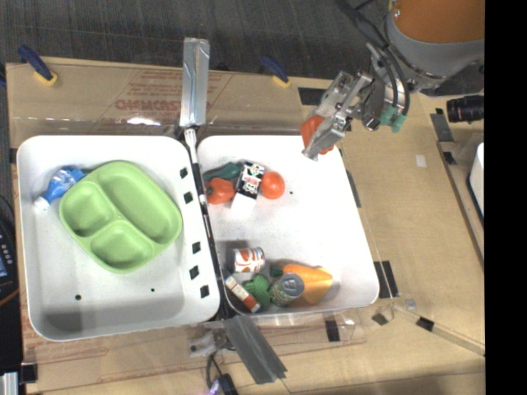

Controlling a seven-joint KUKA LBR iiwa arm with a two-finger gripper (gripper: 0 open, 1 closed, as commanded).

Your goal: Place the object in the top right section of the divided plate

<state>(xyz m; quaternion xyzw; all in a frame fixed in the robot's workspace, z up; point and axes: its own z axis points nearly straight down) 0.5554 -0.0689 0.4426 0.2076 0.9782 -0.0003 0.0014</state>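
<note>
A green divided plate (pixel 121 213) lies in the left bin (pixel 49 303). My gripper (pixel 323 138) hangs over the back right corner of the right bin (pixel 346 220), tilted down to the left. A red-orange object (pixel 315 130) shows between its fingers. Below in the right bin lie a red tomato-like ball (pixel 272 185), a second red-orange item with a green top (pixel 220 187) and a small black-and-white box (pixel 250 179).
Along the right bin's front edge sit a small can (pixel 248 261), an orange carrot-like toy (pixel 309 282), a grey round lid (pixel 289 286) and green items (pixel 259 290). A blue wrapper (pixel 59 181) lies behind the plate. A silver taped divider (pixel 194 81) stands between the bins.
</note>
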